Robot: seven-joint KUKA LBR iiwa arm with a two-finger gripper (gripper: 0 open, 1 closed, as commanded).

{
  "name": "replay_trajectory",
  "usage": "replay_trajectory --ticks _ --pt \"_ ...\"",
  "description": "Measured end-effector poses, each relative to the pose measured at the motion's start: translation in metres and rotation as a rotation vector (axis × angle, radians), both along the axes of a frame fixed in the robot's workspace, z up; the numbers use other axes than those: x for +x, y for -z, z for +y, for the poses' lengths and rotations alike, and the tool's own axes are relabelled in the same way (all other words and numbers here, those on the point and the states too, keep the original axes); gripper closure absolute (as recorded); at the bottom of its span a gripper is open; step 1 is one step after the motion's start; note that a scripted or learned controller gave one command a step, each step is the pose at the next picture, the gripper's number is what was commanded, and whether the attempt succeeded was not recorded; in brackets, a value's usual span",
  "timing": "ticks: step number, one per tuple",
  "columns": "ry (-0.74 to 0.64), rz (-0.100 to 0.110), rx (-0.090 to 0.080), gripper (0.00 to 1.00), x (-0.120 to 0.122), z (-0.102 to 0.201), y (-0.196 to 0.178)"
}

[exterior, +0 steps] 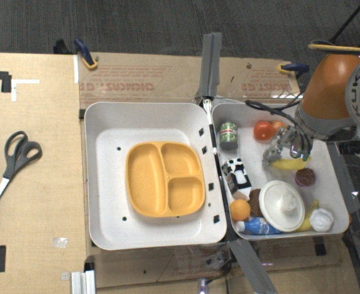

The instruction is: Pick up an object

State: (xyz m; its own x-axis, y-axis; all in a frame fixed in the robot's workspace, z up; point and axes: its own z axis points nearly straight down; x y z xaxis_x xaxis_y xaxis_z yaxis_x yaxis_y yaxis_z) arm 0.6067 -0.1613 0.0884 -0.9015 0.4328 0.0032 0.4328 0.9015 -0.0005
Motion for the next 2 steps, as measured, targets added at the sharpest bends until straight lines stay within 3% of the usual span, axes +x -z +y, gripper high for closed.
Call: replay_trajectory --ticks 1,2 --pt "0.000 0.000 0.000 0.00 0.000 0.000 0.000" --pt "0.310 -0.001 -0.008 0.00 -0.015 0.056 -0.001"
